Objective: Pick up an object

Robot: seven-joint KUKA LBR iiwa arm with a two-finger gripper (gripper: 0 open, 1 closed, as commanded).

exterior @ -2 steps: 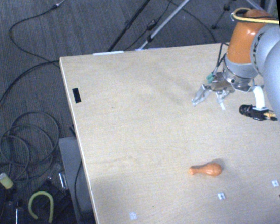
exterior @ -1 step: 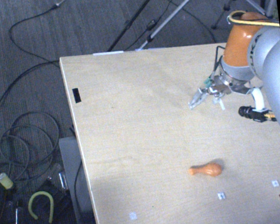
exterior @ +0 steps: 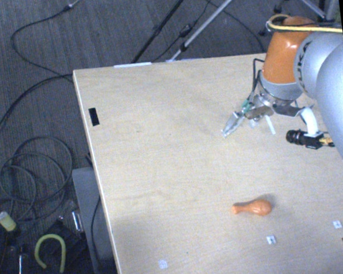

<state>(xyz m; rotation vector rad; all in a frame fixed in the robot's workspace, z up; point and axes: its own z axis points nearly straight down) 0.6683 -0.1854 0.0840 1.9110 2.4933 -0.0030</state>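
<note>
**Orange object lies alone, gripper up and to its right**

The one thing to pick, a small orange object [exterior: 253,207] shaped like a bulb with a thin neck, lies on its side in the lower middle-right of the frame, neck pointing left. It rests flat on the pale wooden bench top [exterior: 163,165], with bare surface all round it, so nothing crowds an approach from above. A few small markers [exterior: 271,239] dot the board below and to its right.

The gripper [exterior: 232,125] sits well apart from the object, in the upper right part of the frame, its slim pale fingers reaching out toward the left. Nothing is seen between them; whether they are parted or closed I cannot tell, since they overlap at this slant. Behind it the arm [exterior: 321,82] comes in from the right edge, orange band above the wrist, grey link bending down. Judging from this, the grasp is not yet begun: the gripper must travel down-frame to stand over the object.
</note>
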